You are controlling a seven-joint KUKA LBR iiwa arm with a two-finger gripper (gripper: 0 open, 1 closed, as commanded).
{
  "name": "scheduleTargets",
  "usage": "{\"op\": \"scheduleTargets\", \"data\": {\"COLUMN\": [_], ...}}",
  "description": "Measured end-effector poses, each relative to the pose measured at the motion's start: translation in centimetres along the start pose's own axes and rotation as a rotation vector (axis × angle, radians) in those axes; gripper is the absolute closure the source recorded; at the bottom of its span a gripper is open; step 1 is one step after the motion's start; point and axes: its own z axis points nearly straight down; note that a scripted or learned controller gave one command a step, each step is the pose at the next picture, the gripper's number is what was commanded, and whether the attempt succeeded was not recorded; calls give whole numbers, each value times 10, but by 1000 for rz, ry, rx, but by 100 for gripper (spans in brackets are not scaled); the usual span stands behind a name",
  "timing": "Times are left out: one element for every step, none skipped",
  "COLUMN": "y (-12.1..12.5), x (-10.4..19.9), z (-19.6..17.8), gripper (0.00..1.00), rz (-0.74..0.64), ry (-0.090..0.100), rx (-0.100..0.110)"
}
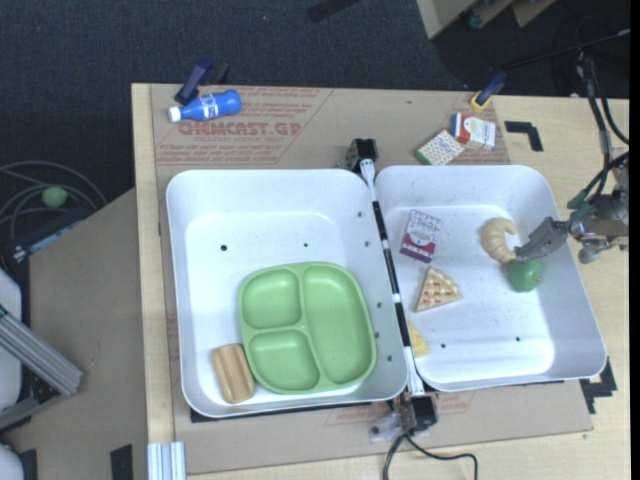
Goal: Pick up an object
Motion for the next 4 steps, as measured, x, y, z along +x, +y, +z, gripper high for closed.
{"op": "scheduleTargets", "data": {"y": [97,98,49,160], "x": [10,60,36,47], "z": [84,131,182,196], "gripper": [0,0,0,0], "rz": [-1,-2,1,-1], "ry": [1,2,0,1], "rx": [2,4,1,-1]}}
